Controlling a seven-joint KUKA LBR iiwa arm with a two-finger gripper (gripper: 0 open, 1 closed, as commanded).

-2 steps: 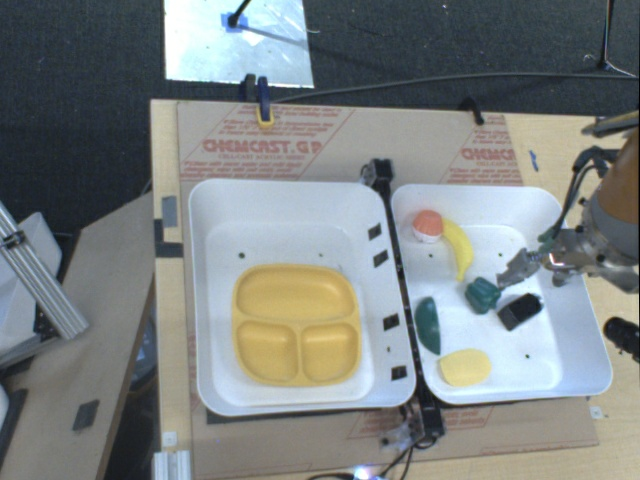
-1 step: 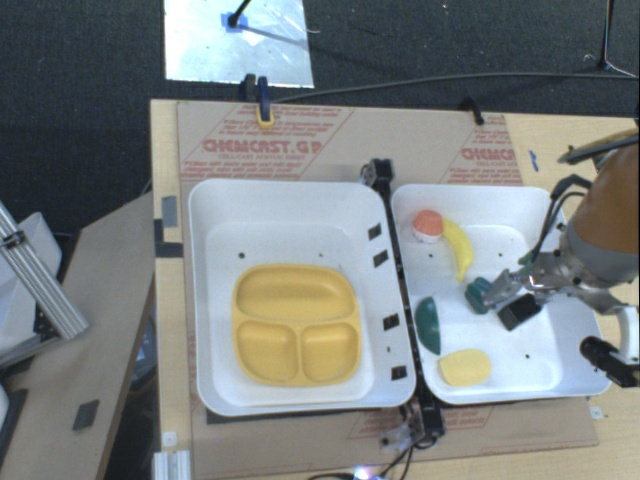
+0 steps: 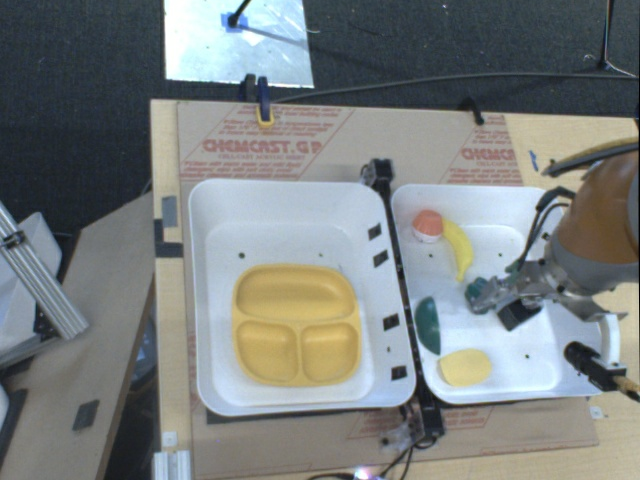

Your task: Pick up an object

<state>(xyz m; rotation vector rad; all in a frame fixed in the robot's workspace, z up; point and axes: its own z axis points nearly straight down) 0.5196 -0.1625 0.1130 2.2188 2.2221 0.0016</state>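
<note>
The right bin holds several small objects. An orange and white ball-like piece lies near its back left corner, with a yellow banana just right of it. A dark green piece rests against the left wall. A pale yellow flat round piece sits near the front. My gripper reaches in from the right and hangs low over the middle of this bin, just below the banana's lower end and right of the green piece. Nothing can be seen held in it.
The left bin holds a yellow divided tray. A black divider strip runs between the bins. The arm's orange band fills the right bin's far right side. Cardboard lies under both bins.
</note>
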